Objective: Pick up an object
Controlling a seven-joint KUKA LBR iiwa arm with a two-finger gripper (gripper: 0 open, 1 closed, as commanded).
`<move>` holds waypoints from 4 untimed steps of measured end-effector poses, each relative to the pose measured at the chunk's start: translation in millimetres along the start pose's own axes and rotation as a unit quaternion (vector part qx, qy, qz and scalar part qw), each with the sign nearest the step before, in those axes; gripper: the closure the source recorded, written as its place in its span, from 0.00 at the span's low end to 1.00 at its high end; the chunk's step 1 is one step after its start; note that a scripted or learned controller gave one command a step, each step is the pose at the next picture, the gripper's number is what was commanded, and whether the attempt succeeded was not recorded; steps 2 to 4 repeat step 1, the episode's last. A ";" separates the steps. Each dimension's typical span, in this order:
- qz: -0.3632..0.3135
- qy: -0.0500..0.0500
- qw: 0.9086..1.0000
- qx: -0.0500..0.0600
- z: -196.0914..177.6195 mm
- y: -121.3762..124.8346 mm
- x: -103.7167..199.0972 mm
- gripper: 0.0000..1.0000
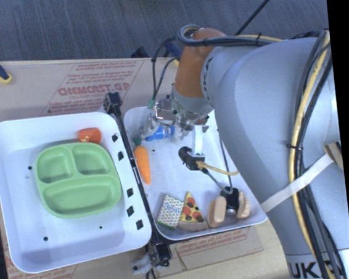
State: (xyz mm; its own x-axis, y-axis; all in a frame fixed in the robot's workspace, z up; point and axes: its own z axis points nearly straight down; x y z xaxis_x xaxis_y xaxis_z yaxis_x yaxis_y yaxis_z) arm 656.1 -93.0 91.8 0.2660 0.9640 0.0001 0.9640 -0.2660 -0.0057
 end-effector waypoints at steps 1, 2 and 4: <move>0.000 0.000 1.000 0.000 0.0 0.0 0.0 0.00; 0.000 0.000 1.000 0.000 0.0 0.0 0.0 0.00; 0.000 0.000 1.000 0.000 0.0 0.0 0.0 0.00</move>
